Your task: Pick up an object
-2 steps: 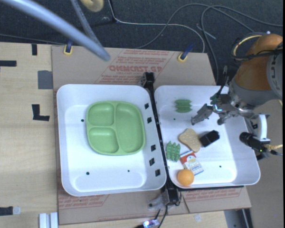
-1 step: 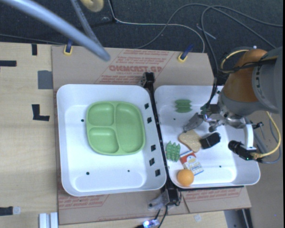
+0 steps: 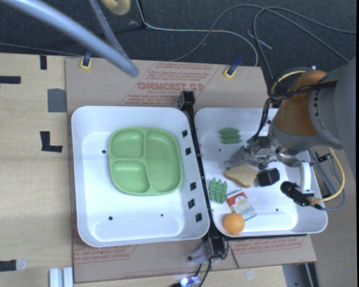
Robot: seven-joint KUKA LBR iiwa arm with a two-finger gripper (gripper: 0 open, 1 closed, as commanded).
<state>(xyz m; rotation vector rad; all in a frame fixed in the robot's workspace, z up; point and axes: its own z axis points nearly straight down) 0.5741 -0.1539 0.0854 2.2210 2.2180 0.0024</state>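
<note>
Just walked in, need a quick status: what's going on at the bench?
The arm reaches into the right bin from the right, with its tool low over a slice of bread. I can't tell whether it has hold of anything. Also in that bin: an orange, a small red and white carton and two green pieces. The left bin holds a green divided plate.

One fixed camera looks down at a slant from above on both white bins.
</note>
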